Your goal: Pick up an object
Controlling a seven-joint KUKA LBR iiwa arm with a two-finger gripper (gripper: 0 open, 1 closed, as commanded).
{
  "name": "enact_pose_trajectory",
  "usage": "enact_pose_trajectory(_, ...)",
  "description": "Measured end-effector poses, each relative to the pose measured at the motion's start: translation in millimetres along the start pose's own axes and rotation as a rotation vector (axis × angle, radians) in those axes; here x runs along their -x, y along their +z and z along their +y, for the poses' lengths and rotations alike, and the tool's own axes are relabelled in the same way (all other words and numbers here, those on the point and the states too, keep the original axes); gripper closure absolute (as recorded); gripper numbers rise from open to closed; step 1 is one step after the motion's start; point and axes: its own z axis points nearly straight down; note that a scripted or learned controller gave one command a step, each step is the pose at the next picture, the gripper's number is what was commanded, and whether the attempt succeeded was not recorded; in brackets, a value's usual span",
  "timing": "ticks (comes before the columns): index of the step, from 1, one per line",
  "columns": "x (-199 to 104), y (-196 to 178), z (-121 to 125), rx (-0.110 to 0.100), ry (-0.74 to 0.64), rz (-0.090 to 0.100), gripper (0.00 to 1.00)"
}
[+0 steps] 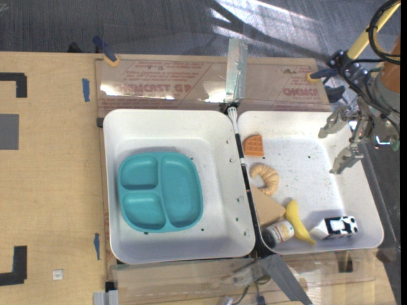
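My gripper [339, 143] hangs over the right edge of the right bin [305, 132], open, with nothing between its fingers [330, 124]. Below it in that bin lie an orange waffle piece [253, 145], a tan croissant [267, 176], a brown wedge [268, 210], a yellow banana [297, 221], a small jar [278, 233] on its side, and a black-and-white toy [341, 226] in the near right corner. The gripper is above and to the right of them and touches none.
The left bin [127, 132] holds a teal divided plate [161, 191]. A raised divider [241, 170] separates the two bins. A clear panel [236, 68] stands upright behind them. Cables and the arm [381, 75] crowd the far right.
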Motion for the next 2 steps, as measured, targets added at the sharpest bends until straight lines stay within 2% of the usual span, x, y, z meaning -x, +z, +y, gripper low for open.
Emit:
enact_pose_trajectory(1,34.3,102.2,28.6,0.003,0.199,0.01,0.0)
enact_pose_trajectory(2,3.6,165.7,60.2,0.001,-0.051,-0.005,0.0)
